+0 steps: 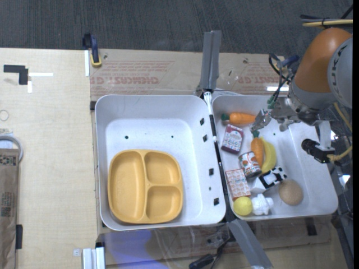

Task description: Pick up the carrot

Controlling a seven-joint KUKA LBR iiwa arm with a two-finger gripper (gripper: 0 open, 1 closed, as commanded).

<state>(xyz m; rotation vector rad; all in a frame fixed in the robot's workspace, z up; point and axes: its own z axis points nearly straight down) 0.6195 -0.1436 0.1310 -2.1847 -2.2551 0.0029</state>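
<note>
While pincer (pixel 261 122) hangs, state unclear | carrot (pixel 241 117) lies just left of it

Both white bins (pixel 112 128) look like smooth, slightly glossy plastic. The yellow divided plate (pixel 146 185) is matt plastic. The worktop (pixel 45 161) shows pale wood grain; the carrot (pixel 242 117) looks smooth, faintly shiny.

The surface (pixel 50 150) is pale wood-grain board. Two shallow white bins sit on it side by side, touching along their inner edges: the left bin (pixel 106 122) and the right bin (pixel 314 206). A strip of printed cardboard (pixel 146 72) lies behind the bins. A brown paper bag (pixel 8 206) rests at the surface's left edge.
</note>
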